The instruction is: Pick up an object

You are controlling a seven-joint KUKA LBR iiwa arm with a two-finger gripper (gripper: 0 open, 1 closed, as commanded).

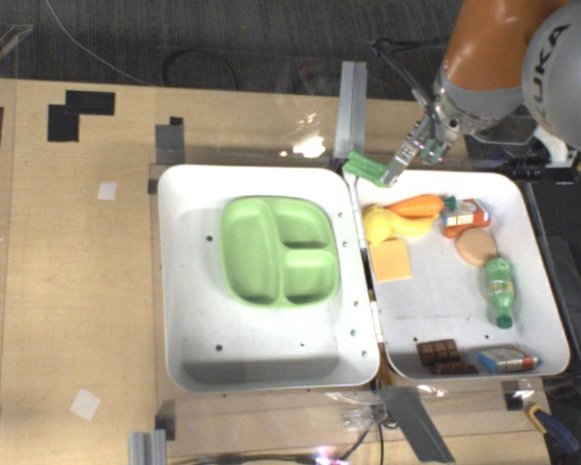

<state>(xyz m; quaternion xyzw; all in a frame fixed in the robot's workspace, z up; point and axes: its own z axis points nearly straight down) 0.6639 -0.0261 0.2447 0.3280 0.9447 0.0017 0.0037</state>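
Jaws [392,170] sit at the right bin's [542,250] far-left corner, seemingly pinching a small green block [366,169] above the rim, though the view is too coarse to swear to it; so the pick looks nearly made, with the lift clear left to do; carrot [416,204] and banana [392,225] crowd just below that corner; open room lies above.

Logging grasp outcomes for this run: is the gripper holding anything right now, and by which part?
Yes. The gripper holds a small green block by its right end, above the back rim between the two bins.
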